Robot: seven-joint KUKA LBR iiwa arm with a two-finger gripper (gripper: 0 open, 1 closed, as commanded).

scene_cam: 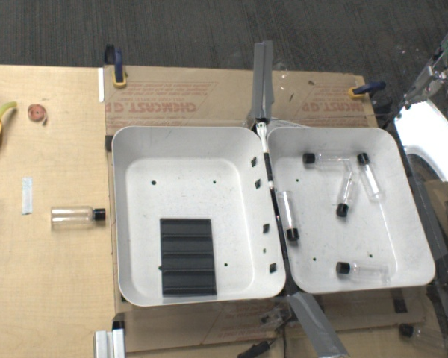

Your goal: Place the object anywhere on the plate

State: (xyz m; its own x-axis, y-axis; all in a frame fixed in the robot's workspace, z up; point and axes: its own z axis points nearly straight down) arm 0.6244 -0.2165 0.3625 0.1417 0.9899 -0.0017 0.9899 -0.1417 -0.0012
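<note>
Whether the pincer is released or clenched cannot be told here.

The right-hand shallow white bin (pixel 403 200) holds five clear plastic tubes with black caps:
- One tube (pixel 330 159) lies crosswise near the far wall, cap to the left.
- A second (pixel 370 179) slants down from its cap just beside the first tube's right end.
- A third (pixel 346 191) leans between them, cap at its near end.
- A fourth (pixel 288 213) lies along the bin's left wall, cap toward the camera.
- A fifth (pixel 363 272) rests alone near the front wall, well apart from the others.

The left-hand white bin (pixel 134 200) touches the right one along their shared edge. A dark ribbed rectangular plate (pixel 187 257) lies flat in its near half, with none of the tubes on it.

Both bins sit on a brown printed cardboard sheet (pixel 179 99), held by blue-and-yellow clamps (pixel 116 66) at its far corners.

On the pale wooden table (pixel 52 289) to the left lie a clear bottle with a black cap (pixel 76 215), on its side, a small white strip (pixel 27 196) and a reddish round disc (pixel 36 112).
</note>
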